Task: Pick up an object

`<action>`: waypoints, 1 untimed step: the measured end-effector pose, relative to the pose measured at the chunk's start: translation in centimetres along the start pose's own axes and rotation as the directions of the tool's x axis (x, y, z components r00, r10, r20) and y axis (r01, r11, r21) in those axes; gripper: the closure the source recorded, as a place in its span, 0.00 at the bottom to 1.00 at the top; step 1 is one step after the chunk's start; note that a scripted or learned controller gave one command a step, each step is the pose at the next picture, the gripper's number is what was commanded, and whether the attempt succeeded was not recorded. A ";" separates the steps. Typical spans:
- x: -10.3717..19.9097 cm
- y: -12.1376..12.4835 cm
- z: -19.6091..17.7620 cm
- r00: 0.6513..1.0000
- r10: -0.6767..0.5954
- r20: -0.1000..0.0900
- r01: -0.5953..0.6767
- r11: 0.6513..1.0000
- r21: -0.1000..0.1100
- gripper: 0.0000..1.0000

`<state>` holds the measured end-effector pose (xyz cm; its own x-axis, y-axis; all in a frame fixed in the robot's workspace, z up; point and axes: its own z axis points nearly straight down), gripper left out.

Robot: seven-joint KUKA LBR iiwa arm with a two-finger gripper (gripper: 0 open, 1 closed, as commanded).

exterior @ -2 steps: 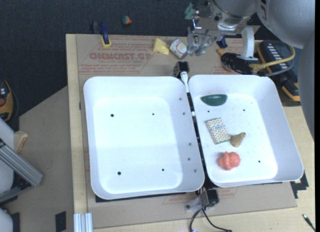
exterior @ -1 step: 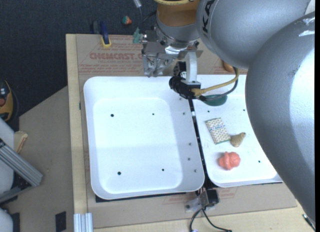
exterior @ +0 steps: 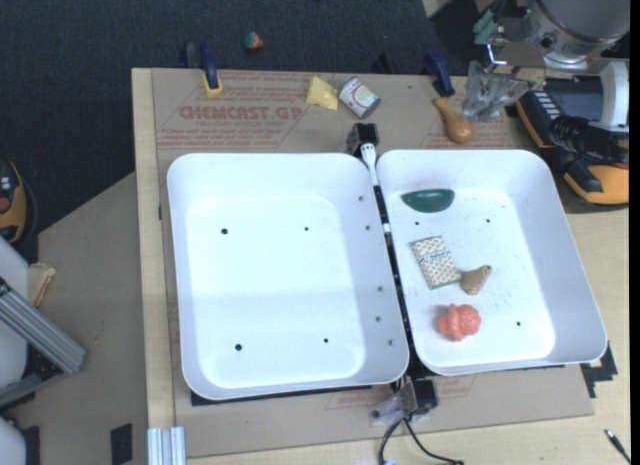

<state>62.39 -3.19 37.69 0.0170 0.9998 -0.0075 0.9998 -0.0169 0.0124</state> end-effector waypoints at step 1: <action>-7.9 -2.4 -5.1 1.000 -0.009 -0.003 0.009 1.000 0.004 1.00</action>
<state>59.78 -11.02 42.83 0.0079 1.0000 -0.0047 0.9999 -0.0079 0.0083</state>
